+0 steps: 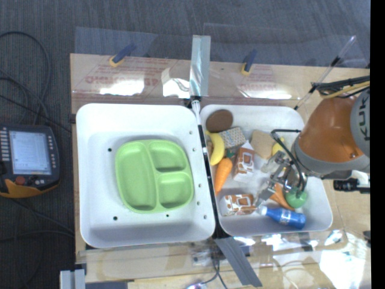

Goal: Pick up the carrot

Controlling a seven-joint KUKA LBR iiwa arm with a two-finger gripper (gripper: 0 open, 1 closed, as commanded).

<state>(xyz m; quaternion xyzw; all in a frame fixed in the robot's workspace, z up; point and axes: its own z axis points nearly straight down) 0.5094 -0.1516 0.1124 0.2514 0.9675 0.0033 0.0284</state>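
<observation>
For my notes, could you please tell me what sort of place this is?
Probably a robotics lab test bench: a robot arm reaches over two white bins of toy food, and a handheld control pendant lies cabled on the floor.

Dark grey carpet [180,5], wood bench [84,77]

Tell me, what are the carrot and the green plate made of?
The carrot looks like smooth, matte plastic, probably a toy: its orange is perfectly even. The green plate seems moulded plastic too, with rounded compartments and a soft sheen.
</observation>
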